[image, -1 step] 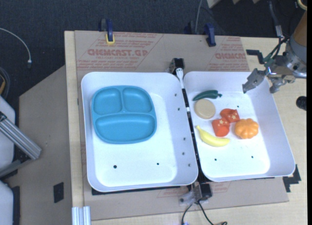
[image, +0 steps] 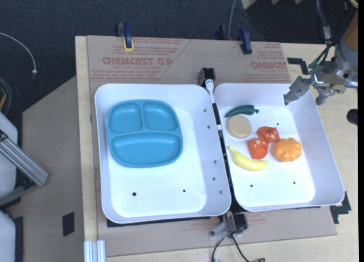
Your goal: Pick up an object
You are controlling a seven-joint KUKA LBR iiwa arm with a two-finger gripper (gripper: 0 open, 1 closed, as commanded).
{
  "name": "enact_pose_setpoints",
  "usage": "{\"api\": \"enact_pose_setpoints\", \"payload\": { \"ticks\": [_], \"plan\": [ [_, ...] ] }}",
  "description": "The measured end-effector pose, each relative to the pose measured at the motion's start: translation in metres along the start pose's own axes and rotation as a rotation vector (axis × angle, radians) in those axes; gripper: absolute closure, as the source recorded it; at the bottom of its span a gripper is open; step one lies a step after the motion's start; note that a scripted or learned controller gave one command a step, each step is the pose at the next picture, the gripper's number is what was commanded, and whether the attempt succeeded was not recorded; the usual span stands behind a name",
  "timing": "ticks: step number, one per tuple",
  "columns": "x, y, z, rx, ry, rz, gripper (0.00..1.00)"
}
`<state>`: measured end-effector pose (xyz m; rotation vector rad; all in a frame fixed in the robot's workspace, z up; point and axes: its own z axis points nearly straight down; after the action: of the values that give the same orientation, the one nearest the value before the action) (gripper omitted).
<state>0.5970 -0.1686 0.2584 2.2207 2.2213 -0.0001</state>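
The right bin holds a green pepper, a round beige disc, a red toy fruit, an orange pumpkin-like piece and a yellow banana, all lying close together. My gripper hovers over the bin's far right corner, up and to the right of the pile. It is open, with nothing between its two fingers.
The left bin carries a blue divided plate. Both bins sit on a brown board held by blue clamps at the back. A black latch sits between the bins at the far edge.
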Motion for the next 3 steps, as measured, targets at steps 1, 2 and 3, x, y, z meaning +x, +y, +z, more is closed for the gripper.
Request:
{"api": "enact_pose_setpoints", "payload": {
  "ticks": [1,2,3],
  "plan": [
    [0.0,0.006,0.045,0.006,0.002,0.0,0.0],
    [-0.01,0.005,0.102,0.008,0.002,0.001,0.0],
    [-0.009,-0.002,0.158,-0.001,0.003,0.002,0.0]
  ]
}}
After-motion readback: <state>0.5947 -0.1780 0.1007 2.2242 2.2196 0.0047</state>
